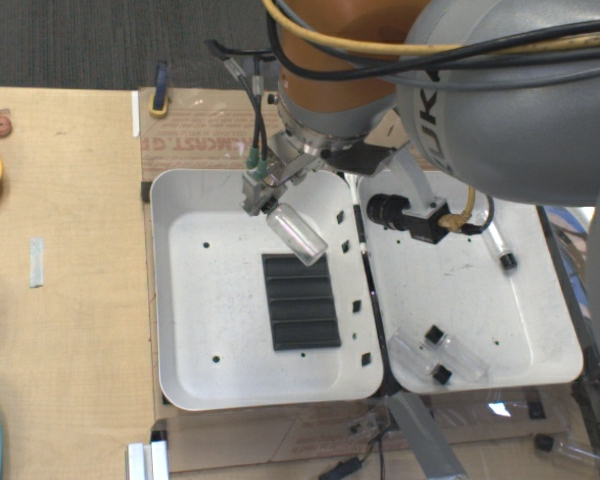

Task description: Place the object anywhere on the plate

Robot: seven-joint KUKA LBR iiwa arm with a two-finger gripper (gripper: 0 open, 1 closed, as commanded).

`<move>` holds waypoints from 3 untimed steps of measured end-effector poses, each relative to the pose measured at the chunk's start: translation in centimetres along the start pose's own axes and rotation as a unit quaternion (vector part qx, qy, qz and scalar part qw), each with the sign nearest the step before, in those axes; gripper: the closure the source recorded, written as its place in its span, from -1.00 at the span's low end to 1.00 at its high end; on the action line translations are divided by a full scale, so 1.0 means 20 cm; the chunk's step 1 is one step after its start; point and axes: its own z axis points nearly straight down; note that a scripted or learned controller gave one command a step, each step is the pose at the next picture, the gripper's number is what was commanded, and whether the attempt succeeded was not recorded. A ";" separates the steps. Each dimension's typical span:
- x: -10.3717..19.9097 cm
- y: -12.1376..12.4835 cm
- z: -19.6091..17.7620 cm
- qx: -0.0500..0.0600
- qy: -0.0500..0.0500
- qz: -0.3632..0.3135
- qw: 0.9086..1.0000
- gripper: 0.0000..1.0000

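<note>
Centrally, above the left bin (pixel 180 348), the gripper (pixel 264 200) hangs at the upper middle of the frame with a clear cylindrical tube (pixel 298 234) slanting down and to the right from its tip. The tube's upper end meets the fingers, so the jaws appear clenched on the tube, though the contact itself is small and partly masked by the wrist. The tube's lower end lies just above the top edge of the plate (pixel 302 302), a dark ribbed rectangle lying flat at the middle of the left bin. Tube and plate look near each other but apart; whether the tube is clear of the bin floor cannot be told from this slant.

Step in hand, as judged: carrying, with the object grasped and brought close to the target. The next move calls for a short shift toward the lower part of the frame, so that the tube sits over the ribs, then a descent and a release. Since the tube is round and smooth, it may roll off the plate if let go from any height.

Other small clear items lie in the right bin (pixel 540 358), at lower right.
</note>
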 end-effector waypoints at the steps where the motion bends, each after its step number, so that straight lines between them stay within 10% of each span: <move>1: 0.04 0.06 0.24 0.001 0.000 -0.090 0.996 1.00; 2: 0.30 -0.30 0.34 0.000 0.001 -0.174 0.985 1.00; 3: 0.27 -0.20 -0.05 -0.002 0.000 -0.403 0.915 1.00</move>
